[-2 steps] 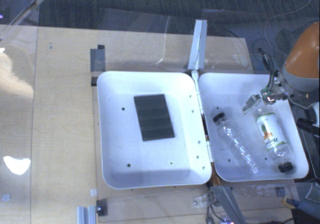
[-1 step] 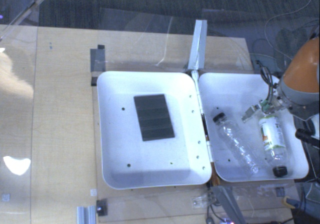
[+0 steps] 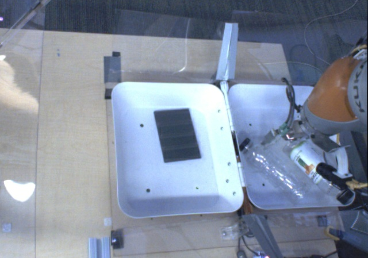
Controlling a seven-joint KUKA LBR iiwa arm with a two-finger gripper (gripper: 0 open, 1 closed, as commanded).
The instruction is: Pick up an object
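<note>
wooden bench (image 3: 69,136), dark pad (image 3: 177,134) in left bin (image 3: 132,182), clear plastic (image 3: 276,172) right

The arm (image 3: 339,93) is cut off by the right edge and covers part of the right bin (image 3: 253,101). Beneath it, the gripper (image 3: 290,133) is too cluttered to read, and a clear plastic item (image 3: 276,170) blurs against the white floor.

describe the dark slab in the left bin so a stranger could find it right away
Look at the left white bin of the two side by side. Near its middle lies a flat dark grey rectangular slab, slightly tilted, with faint ridges across it. It is the single dark thing on that bin's white floor.
</note>
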